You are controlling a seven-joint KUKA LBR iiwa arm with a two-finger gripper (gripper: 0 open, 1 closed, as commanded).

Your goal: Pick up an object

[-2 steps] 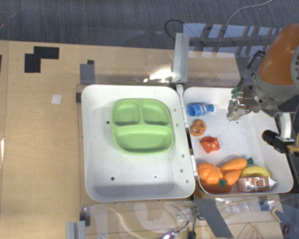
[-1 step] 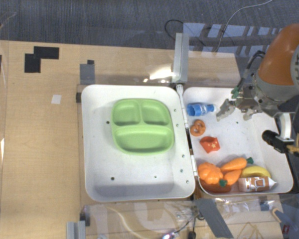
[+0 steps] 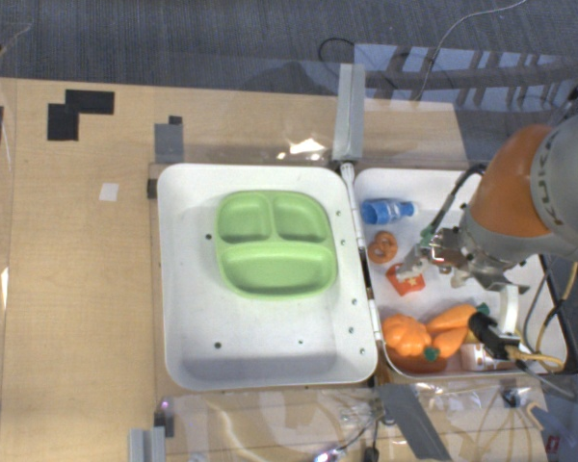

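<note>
The right bin (image 3: 441, 183) holds several small objects. A blue bottle (image 3: 385, 211) lies at its far left, with a round brown-red piece (image 3: 382, 247) just below it. A small red and white object (image 3: 405, 279) lies in the middle. My gripper (image 3: 427, 255) hangs directly above and to the right of that red object, close to it, and nothing shows as held. An orange pepper-like toy (image 3: 406, 336), an orange carrot shape (image 3: 452, 318) and a bottle with a dark cap (image 3: 483, 351) crowd the near side of the bin.
The left bin (image 3: 188, 287) holds a green divided plate (image 3: 275, 243). A metal divider post (image 3: 348, 114) stands between the bins at the back. The grey arm with its orange band (image 3: 520, 192) covers the right bin's right side. Cables (image 3: 532, 327) trail near its front right corner.
</note>
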